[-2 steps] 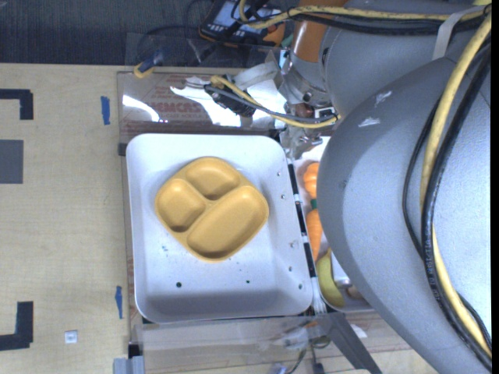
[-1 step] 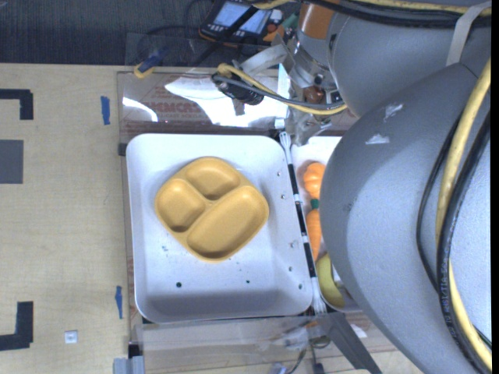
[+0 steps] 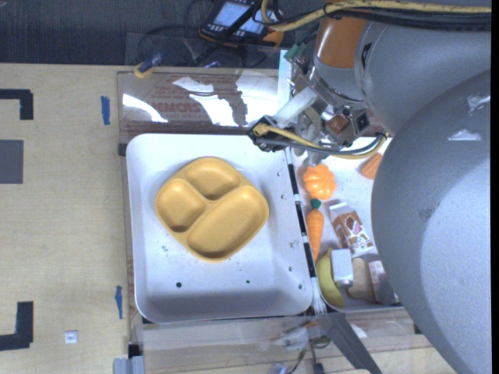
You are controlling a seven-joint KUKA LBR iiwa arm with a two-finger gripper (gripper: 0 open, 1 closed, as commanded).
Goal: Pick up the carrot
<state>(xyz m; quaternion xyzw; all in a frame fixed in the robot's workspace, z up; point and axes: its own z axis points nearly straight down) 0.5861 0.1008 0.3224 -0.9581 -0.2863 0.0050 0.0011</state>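
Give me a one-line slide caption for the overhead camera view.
KUKA arm's gripper poised above the right bin, near the carrot and small orange pumpkin; yellow divided plate in left bin.

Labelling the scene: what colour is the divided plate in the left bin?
Yellow, plain, no pattern: the divided plate, seen in the camera view.

My gripper (image 3: 312,135) hangs over the dividing wall between the two shallow white bins — the left bin (image 3: 156,287) holds a yellow three-compartment plastic plate (image 3: 212,207). In the right bin, the small orange carrot (image 3: 314,228) lies just below a round orange pepper-like toy (image 3: 318,181), beside boxed snacks (image 3: 352,232).
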